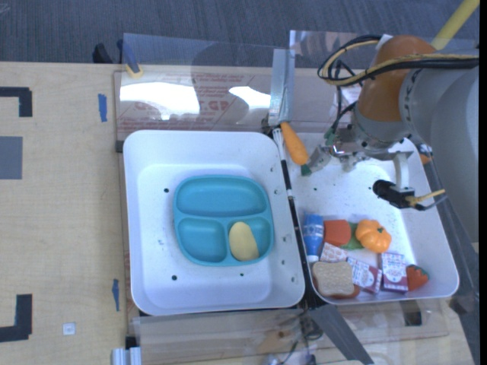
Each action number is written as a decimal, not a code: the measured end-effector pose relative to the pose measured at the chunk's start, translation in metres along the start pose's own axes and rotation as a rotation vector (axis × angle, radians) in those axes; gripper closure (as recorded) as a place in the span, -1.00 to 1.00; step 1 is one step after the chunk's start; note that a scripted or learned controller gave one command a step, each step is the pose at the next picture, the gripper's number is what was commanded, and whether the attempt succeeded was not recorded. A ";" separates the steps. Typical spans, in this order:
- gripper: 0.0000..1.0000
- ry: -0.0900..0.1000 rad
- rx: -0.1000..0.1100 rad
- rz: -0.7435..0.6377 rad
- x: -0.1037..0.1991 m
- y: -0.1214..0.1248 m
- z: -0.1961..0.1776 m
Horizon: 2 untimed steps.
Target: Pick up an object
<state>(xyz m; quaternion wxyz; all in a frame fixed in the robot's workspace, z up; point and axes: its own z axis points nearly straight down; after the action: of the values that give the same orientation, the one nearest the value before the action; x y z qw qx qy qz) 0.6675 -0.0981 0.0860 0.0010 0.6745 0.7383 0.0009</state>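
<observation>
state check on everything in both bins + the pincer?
pincer: over the right bin's far end, nothing visibly between its fingers
carrot: leaning on the divider between the bins
blue tray: flat in the left bin
yellow lemon: in the tray's near right compartment
bread slice: flat, near edge of right bin
orange pepper: sitting among the other food

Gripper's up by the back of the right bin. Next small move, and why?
Probably shift the gripper left and down onto the orange carrot-shaped toy leaning on the right white bin's left wall. It lies nearest the gripper and apart from the crowded toy food pile at the front.
</observation>
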 end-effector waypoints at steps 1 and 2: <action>-1.00 0.000 0.001 -0.017 0.002 0.000 0.000; -1.00 0.000 0.000 0.041 0.001 0.000 0.000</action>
<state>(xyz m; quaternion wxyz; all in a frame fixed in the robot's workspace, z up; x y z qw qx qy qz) 0.6674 -0.0968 0.0860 0.0011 0.6894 0.7244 0.0012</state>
